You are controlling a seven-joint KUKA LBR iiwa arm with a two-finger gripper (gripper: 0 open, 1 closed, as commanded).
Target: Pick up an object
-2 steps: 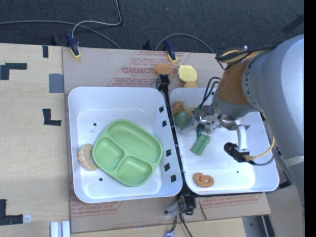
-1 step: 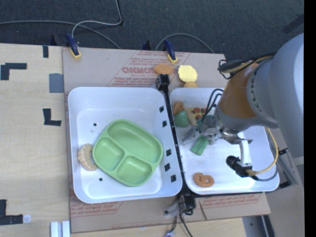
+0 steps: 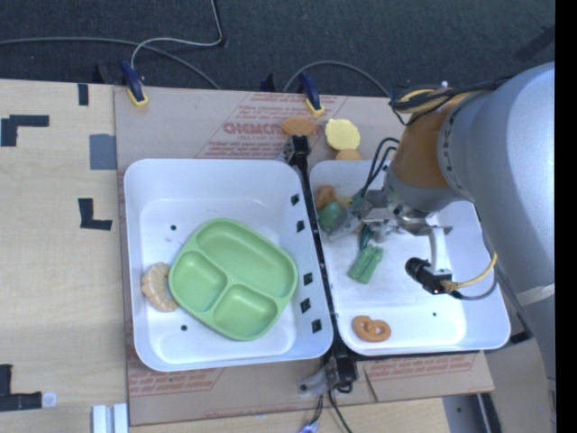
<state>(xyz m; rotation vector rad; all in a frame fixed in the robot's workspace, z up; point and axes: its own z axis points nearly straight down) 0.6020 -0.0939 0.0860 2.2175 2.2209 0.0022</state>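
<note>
Gripper (image 3: 365,228) of mine hovers over the green block (image 3: 366,264); grip unclear; next, descend and close.

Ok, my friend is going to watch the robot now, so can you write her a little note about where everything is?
Hand: low in the right white bin, by its left wall. I can't tell if it is open or shut.
In that bin: a green block-shaped toy just under the hand, small orange and green pieces beside it, and an orange pretzel-shaped toy near the front.
Left white bin: a green divided plate and a tan cookie-like piece at its left edge.
Done: nothing visibly lifted.
Left: pick up one object.
</note>
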